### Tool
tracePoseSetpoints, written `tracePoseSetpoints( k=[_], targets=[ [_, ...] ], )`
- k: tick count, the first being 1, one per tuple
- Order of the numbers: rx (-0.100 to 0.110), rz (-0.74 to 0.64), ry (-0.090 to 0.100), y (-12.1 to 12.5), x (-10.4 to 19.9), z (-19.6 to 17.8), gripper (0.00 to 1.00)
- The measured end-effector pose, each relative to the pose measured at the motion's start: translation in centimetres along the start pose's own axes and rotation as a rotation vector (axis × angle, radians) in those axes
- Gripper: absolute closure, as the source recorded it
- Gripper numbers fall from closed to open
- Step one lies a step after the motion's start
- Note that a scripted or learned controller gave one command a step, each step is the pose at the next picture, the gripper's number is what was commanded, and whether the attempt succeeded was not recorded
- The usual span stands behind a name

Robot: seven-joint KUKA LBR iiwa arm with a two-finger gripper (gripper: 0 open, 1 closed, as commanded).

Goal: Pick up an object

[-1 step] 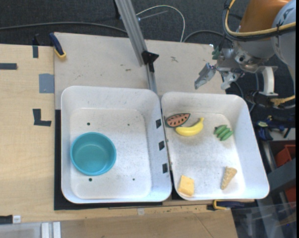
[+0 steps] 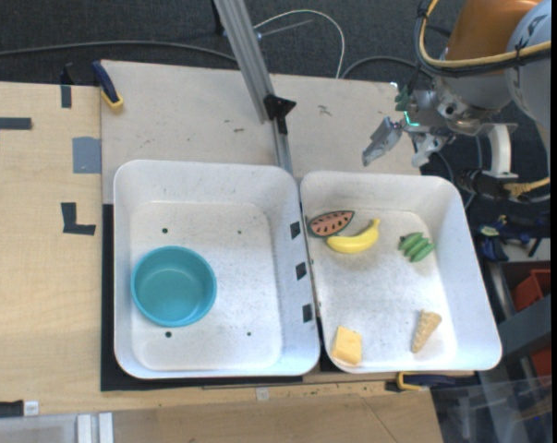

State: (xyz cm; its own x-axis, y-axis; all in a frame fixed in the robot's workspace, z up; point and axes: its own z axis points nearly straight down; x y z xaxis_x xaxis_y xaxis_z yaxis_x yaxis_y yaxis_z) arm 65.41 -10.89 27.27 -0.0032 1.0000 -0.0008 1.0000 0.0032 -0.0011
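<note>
My gripper hangs above the bench just behind the far rim of the right bin, open, with nothing between its fingers. In the right bin lie a watermelon slice and a yellow banana touching each other near the far left. A green vegetable lies to their right. Near the front lie an ice-cream cone and a yellow cheese block. A blue bowl stands in the left bin.
A slanted grey metal pole crosses the bench behind the bins and ends at the divide between them. Cables run behind the bench. A yellow-blue clamp sits at the far left corner.
</note>
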Motion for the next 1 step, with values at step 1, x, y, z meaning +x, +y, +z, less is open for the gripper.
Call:
tracePoseSetpoints(
  k=[1],
  targets=[
    [0.006, 0.002, 0.000, -0.96, -0.49, 5.43, 0.00]
  ],
)
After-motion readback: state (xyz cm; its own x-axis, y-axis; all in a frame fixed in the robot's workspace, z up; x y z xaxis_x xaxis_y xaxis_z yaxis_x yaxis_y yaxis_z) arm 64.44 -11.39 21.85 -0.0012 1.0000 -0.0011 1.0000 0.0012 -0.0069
